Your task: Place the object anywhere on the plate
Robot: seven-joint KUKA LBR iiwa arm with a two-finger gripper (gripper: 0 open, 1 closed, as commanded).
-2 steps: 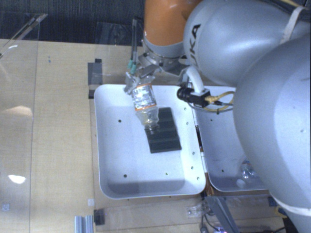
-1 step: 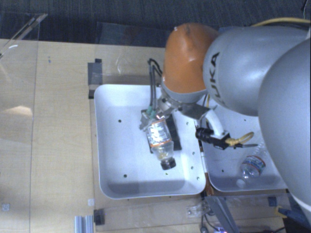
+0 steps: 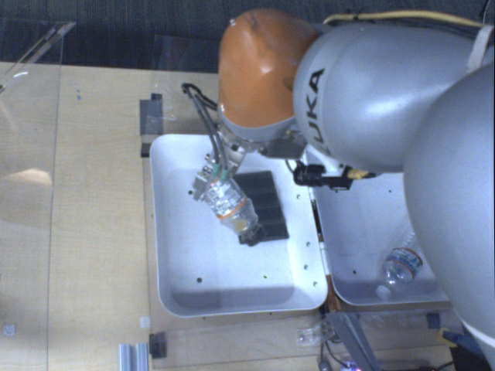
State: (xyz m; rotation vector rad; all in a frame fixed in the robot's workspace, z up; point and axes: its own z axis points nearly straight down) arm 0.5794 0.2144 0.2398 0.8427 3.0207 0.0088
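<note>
Readable text: one brand mark
"UKA" of KUKA, black letters, vertical on grey arm housing; nothing else legible.

A clear plastic bottle with an orange cap end is seen in the left white bin, tilted on a slant, its crinkled body partly overlapping a dark ribbed rectangular plate. The plate is laid flat on the bin floor near the bin's right wall, turned slightly askew. Whether the bottle is resting on the plate or raised above it cannot be told. A second clear bottle, blue-labelled, is lying in the right bin.
</note>
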